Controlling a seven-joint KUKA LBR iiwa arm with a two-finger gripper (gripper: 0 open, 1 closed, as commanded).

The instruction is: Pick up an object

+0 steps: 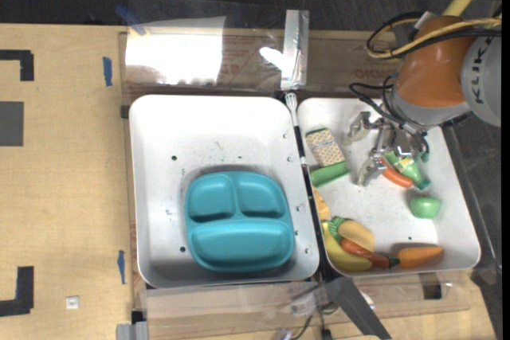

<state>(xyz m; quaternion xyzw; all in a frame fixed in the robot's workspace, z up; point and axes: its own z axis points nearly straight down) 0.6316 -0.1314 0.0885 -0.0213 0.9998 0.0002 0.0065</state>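
Arm: the grey KUKA arm with its orange band (430, 72) reaches in from the right, wrist hanging over the upper half of the right white bin (466, 207).
Gripper: the two-finger metal gripper (382, 159) is low inside the right bin, pointing down and left.
Fingers: slightly parted, I make out two silvery prongs (368, 171), but whether anything sits between them I cannot tell; the small orange and green toy carrot (398, 175) lies right against the gripper, touching or nearly so.
Nearby pieces: a green rounded toy vegetable (425, 206) lies just beside the carrot, lower right; a green stick-shaped toy (328, 173) lies left of the gripper, with a cream speckled rectangular block (323, 144) just above it.
Front of the right bin: a yellow toy banana bunch (351, 244) in the lower left corner, an orange oblong toy (418, 255) near the front wall.
Left bin: the left white bin (159, 131) holds a teal plastic divided tray (237, 220), sitting toward the front.
Behind the bins: a clear plastic sheet (203, 52) lies across the bench.
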